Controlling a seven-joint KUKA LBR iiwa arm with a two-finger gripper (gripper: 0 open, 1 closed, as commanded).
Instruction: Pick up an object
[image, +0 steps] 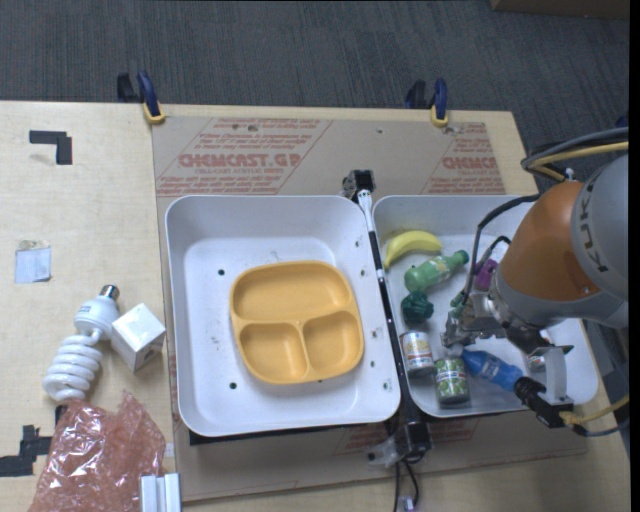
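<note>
Two shallow white bins were set side by side on the tabletop (90, 230). In the left bin (200, 250) a yellow divided tray (297, 322) lay flat, its three compartments facing up. The right bin (400, 215) held a clutter of small things — a banana (412, 244) near the far wall, a green bottle (436, 270) just beside it, a dark green lump (416, 307) below that, a small can (417, 352), a green-capped jar (451, 380) and a blue bottle (492, 368) lying on its side near the front.

The arm was reached in from the right, and the hand (468, 325) was lowered among these objects, just above the blue bottle and beside the can. Whether it was spread or pressed together could not be told; nothing was seen between its tips.

Outside the bins, a spiral light bulb (80, 345), a white cube (138, 335) and crumpled pink wrap (95, 455) were left on the tabletop.
</note>
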